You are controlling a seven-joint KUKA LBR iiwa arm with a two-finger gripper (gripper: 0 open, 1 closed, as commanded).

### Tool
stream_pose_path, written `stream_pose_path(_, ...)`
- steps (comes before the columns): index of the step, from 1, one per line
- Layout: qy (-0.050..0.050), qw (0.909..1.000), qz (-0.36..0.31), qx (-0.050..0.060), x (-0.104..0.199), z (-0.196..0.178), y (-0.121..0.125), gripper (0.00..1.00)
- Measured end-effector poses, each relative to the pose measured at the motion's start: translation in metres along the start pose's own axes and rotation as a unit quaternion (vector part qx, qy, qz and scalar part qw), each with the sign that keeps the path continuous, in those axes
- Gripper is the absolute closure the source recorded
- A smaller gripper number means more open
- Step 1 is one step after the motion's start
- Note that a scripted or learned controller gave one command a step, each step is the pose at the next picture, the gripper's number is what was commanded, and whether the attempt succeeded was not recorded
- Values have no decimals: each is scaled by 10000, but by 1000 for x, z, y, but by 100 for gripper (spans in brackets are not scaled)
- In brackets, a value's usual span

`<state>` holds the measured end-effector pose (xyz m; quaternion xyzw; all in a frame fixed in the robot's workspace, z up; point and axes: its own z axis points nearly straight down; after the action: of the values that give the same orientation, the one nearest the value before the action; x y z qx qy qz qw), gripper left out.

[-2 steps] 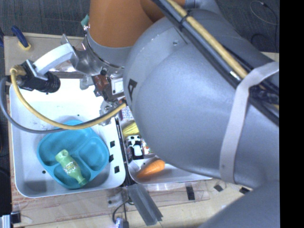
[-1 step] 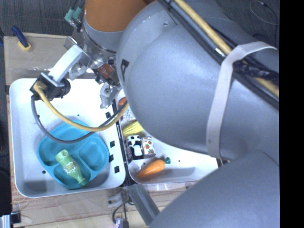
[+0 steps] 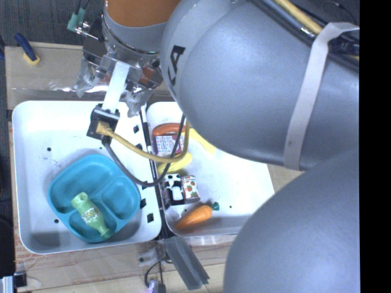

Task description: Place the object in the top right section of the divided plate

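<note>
The blue divided plate (image 3: pixel 59 191) lies in the left bin (image 3: pixel 27 133), toward its front. A green bottle-shaped object (image 3: pixel 91 215) lies across the plate's near section, tilted toward the lower right. The plate's two other sections hold nothing. My gripper (image 3: pixel 131 101) hangs above the back of the bins, over the wall between them, well behind the plate and the green object. Nothing shows between its fingers.
The right bin (image 3: pixel 253 185) holds a red-labelled can (image 3: pixel 167 140), a yellow banana (image 3: pixel 178 161), a small printed box (image 3: pixel 190 189) and an orange carrot (image 3: pixel 195 217) near its front left. My arm's bulk covers most of that bin. A blue-and-yellow tool (image 3: pixel 25 47) lies on the bench, far left.
</note>
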<state>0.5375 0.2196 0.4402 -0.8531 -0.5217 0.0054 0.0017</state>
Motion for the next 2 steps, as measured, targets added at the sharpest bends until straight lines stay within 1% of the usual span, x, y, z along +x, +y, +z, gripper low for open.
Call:
stream_pose_path(1,-31,10000,-57,34,2,-9,-3,100)
stream_pose_path(2,13,9986,-530,-22,40,-1,76,100)
